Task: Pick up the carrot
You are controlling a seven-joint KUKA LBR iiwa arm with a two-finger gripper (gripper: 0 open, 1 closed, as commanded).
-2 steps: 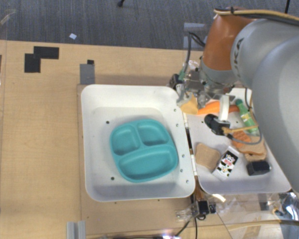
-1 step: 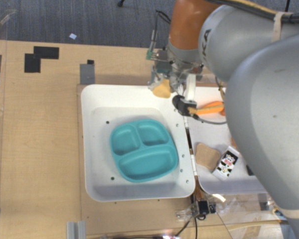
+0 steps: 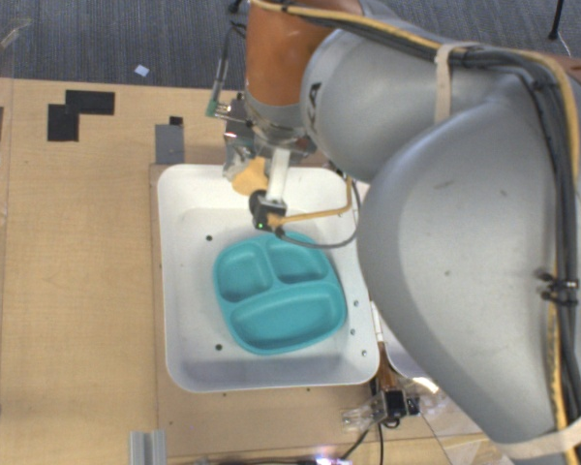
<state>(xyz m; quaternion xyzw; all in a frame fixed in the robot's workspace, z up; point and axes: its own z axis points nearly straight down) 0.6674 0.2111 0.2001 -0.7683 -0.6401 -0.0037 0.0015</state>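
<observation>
A pale orange piece, apparently the carrot, shows at the far edge of the left white bin. My gripper hangs right over it, below the orange wrist band, and covers part of it. Whether the carrot is held or just lies under the gripper is unclear from this angle.
A teal divided plate lies in the middle of the left bin, close in front of the gripper. The big grey arm covers most of the right bin. A grey block and black patches sit on the bench behind the bin.
</observation>
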